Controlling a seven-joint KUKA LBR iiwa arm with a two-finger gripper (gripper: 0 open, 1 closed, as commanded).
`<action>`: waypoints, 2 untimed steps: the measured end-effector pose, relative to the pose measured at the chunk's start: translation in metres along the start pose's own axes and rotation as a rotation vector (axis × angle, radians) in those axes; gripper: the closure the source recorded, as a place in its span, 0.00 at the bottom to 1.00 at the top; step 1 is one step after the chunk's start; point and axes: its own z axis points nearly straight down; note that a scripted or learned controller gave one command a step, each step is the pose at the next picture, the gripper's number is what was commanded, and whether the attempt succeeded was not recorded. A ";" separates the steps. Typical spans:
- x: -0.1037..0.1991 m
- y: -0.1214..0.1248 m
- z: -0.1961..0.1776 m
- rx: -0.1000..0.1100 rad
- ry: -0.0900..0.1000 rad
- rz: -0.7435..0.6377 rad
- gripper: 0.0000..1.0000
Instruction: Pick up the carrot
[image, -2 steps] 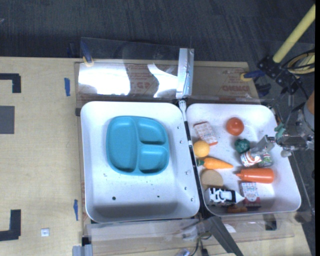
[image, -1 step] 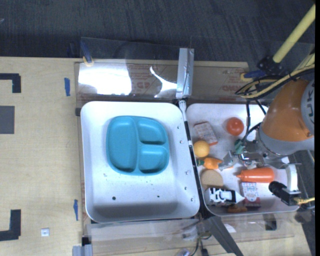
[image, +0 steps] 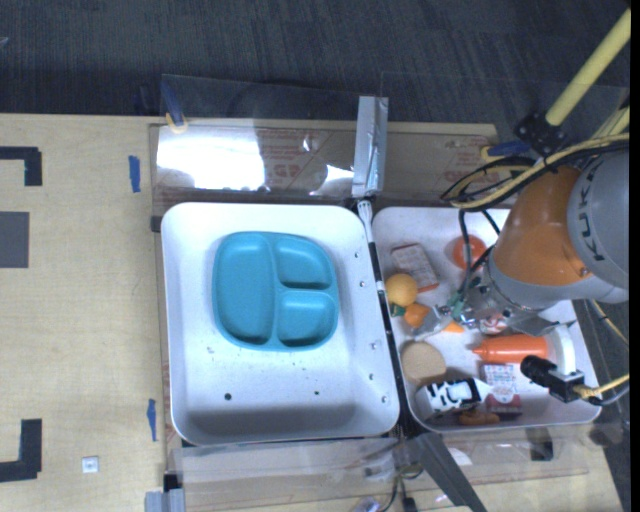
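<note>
The carrot, orange and long, lies flat in the right bin near its right side. My gripper hangs low over the middle of that bin, just up and to the left of the carrot's left tip. The grey arm with its orange band covers the bin's far right part. I see nothing held in the gripper.
Around the gripper lie a yellow ball, a small orange piece, a red fruit, a pink packet, a tan disc and a black-and-white item. The left bin holds a blue divided tray.
</note>
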 end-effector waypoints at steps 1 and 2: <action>-0.001 -0.001 -0.008 0.001 -0.001 0.002 1.00; 0.021 0.077 -0.096 0.004 0.002 0.109 1.00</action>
